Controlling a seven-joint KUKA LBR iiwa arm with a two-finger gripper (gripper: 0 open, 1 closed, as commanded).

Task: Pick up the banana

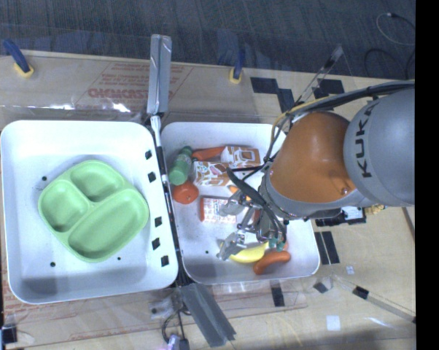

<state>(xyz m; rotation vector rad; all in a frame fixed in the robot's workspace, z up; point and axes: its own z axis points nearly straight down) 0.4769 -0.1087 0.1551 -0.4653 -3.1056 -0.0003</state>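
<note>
From the camera view, the tabletop [74, 93] carries 2 white bins. The left bin [30, 268] holds a green divided plate [94, 208]. In the right bin [205, 268], the banana [249, 254] lies near the front wall, touching an orange carrot [272, 261]. The claw [243, 233] hangs just above the banana; whether it is spread or closed cannot be told. A green bottle [181, 166] and cartons [218, 172] lie behind.
</note>
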